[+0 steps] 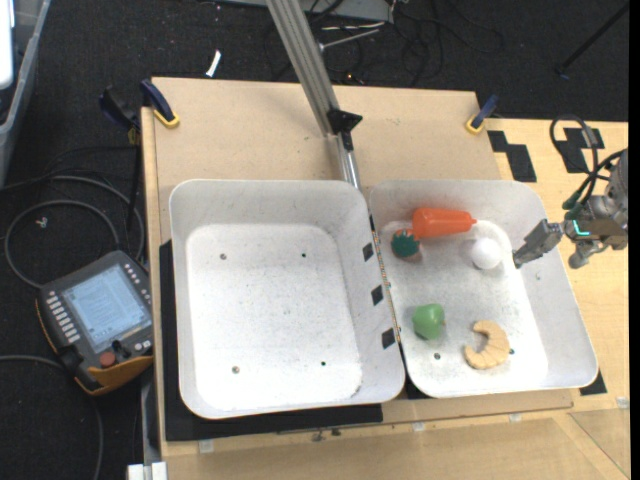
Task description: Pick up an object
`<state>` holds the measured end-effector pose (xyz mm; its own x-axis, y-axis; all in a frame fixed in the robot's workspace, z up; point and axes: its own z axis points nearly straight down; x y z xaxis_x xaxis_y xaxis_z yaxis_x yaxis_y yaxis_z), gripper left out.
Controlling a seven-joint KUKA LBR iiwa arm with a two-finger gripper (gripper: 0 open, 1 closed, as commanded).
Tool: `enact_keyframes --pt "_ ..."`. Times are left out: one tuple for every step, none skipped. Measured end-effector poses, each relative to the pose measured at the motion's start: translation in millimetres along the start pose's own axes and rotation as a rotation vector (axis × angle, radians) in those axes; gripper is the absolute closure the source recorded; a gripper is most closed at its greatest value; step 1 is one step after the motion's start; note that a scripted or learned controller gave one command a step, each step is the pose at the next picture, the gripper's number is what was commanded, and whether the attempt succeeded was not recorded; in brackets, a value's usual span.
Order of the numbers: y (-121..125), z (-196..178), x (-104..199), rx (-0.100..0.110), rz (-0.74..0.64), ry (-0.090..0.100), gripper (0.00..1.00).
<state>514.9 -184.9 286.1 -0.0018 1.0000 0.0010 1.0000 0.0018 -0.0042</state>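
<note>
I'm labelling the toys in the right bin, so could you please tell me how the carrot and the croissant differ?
The carrot is orange with a green top at its left end; the croissant is tan all over. The carrot is a straight, tapered stick, while the croissant curves into a crescent. The carrot lies at the far side of the right bin, the croissant at the near side. Both rest on the bin floor, apart from the gripper.
</note>
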Motion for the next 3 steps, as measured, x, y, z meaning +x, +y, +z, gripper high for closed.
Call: enact_keyframes --pt "1 -2 0 -0.004 0.001 -0.001 0.00" --pt "-7 53 -6 0.001 0.004 0.000 0.00" --pt "-1 99 -7 0.000 0.003 0.000 0.00"
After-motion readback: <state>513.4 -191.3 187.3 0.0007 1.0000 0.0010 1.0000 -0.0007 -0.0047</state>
